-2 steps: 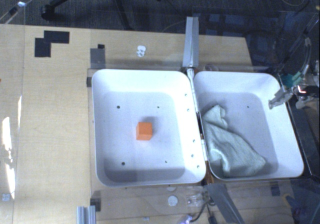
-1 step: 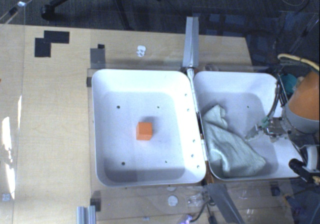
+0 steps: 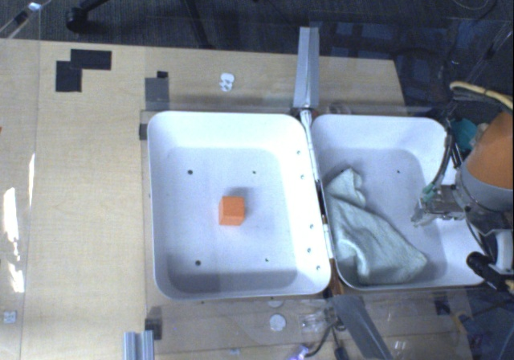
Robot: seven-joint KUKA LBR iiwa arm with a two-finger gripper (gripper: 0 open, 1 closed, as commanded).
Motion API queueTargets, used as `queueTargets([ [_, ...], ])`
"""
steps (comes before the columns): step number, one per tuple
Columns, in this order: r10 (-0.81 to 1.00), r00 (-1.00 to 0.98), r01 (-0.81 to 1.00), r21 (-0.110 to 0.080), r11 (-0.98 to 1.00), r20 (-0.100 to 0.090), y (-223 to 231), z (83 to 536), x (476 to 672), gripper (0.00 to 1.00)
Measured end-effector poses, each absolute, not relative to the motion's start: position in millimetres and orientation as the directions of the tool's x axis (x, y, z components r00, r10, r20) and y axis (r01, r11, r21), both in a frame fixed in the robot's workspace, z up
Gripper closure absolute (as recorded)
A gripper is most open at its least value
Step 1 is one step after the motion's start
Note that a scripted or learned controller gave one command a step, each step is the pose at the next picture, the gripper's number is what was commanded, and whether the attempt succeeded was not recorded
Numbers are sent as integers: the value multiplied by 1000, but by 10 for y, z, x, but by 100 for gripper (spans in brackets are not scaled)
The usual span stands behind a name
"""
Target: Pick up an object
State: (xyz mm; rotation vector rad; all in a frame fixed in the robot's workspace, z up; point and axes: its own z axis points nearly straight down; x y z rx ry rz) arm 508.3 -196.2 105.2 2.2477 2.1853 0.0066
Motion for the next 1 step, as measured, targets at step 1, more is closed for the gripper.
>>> queueTargets([
  [1,990,-138,990,5,138,-1,-1265,2233,5328,100],
])
